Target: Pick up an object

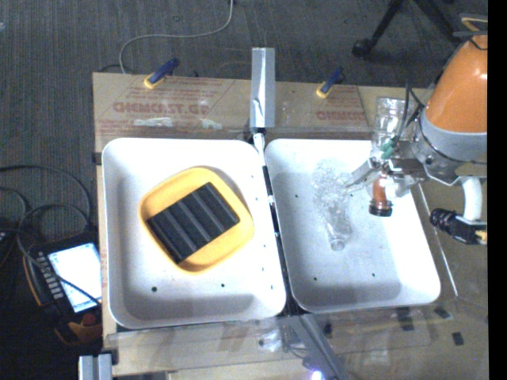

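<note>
A crumpled clear plastic bottle lies in the middle of the right bin, hard to make out against the white floor. My gripper hangs over that bin's upper right part, to the right of the bottle. A small red-brown cylinder shows right below the gripper; whether it is held is unclear. A yellow pad with a black ridged top rests in the middle of the left bin. Another clear plastic item shows behind the wrist at the right bin's far rim.
A metal post stands at the back between the bins. Two blue-and-yellow clamps hold the cardboard backing. A tablet and cables lie on the floor to the left. The arm's orange band rises at the right.
</note>
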`<state>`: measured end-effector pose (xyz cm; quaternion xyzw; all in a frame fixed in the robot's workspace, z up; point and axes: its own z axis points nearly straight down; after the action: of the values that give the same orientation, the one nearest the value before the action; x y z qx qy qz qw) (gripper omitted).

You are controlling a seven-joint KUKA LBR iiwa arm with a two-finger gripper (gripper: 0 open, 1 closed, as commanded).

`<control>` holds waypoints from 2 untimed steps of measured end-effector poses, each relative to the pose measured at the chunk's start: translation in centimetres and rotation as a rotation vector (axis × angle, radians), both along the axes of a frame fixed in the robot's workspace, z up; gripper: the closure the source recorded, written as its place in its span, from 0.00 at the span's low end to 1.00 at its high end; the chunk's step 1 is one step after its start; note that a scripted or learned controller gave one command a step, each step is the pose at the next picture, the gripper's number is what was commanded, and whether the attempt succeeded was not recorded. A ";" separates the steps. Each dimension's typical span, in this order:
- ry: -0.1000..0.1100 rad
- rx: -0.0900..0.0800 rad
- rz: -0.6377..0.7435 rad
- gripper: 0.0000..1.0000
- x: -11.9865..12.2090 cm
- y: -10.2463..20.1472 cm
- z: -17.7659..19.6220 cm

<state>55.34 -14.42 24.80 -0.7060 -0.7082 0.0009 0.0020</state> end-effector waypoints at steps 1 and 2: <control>-0.001 -0.003 0.150 0.00 5.3 -6.1 -3.8; -0.003 -0.004 0.278 0.00 8.0 -7.9 -3.8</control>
<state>63.31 -22.31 21.03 -0.6012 -0.7991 0.0017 -0.0008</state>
